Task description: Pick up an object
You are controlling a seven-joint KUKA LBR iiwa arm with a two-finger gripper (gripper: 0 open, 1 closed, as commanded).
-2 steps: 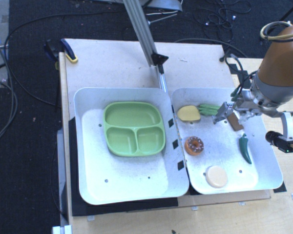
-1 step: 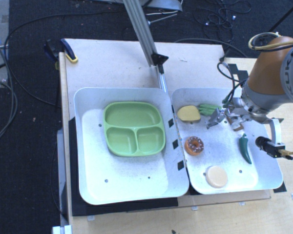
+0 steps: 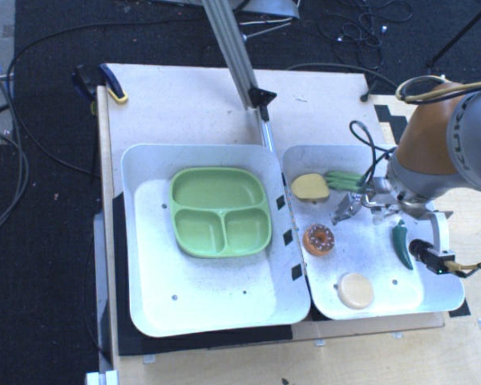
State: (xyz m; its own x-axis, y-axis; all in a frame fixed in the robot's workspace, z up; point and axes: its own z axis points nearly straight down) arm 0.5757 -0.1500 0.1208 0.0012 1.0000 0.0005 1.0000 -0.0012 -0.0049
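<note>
The right white bin (image 3: 433, 299) holds several items. A yellow rounded piece (image 3: 310, 187) lies at its back left, with a green leafy item (image 3: 345, 180) beside it. A sprinkled brown donut (image 3: 318, 239) sits left of centre. A cream round piece (image 3: 356, 290) lies near the front edge, and a dark green pepper (image 3: 401, 245) lies on the right. My gripper (image 3: 346, 209) hangs over the bin's middle, just right of the yellow piece and above the donut. I see nothing held in it.
The left white bin (image 3: 152, 295) carries a green divided plate (image 3: 221, 212). A grey metal pole (image 3: 234, 42) slants down to the bins' shared back edge. The arm's orange band (image 3: 426, 135) and cables cover the right bin's back right corner.
</note>
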